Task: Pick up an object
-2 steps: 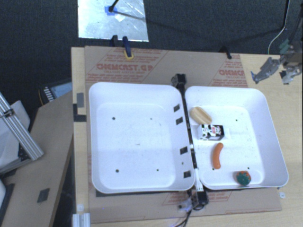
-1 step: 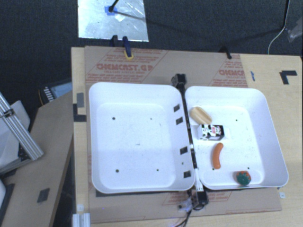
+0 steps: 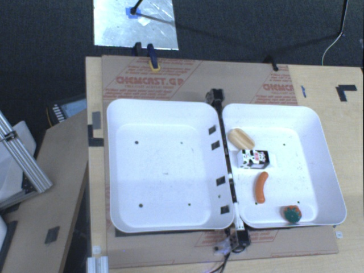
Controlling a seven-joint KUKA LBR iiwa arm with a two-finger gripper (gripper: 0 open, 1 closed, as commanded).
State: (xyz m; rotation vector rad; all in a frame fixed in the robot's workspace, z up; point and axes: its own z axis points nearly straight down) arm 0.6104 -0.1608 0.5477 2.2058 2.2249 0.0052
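Observation:
The right bin point(image 3: 318, 152) holds several small objects along its left and front parts. A tan bread-like piece point(image 3: 240, 137) lies near the bin's left wall. Just below it sits a small black and white box point(image 3: 253, 158). An orange sausage shape point(image 3: 260, 186) lies lengthwise further toward the front. A teal and brown ball-like object point(image 3: 292, 213) rests by the front wall.
The left bin point(image 3: 165, 164) sits beside the right one, joined by a dark hinge strip point(image 3: 224, 164). Both rest on a cardboard sheet point(image 3: 170, 78) on the bench. A shiny metal plate point(image 3: 135, 15) lies beyond the bench at top left.

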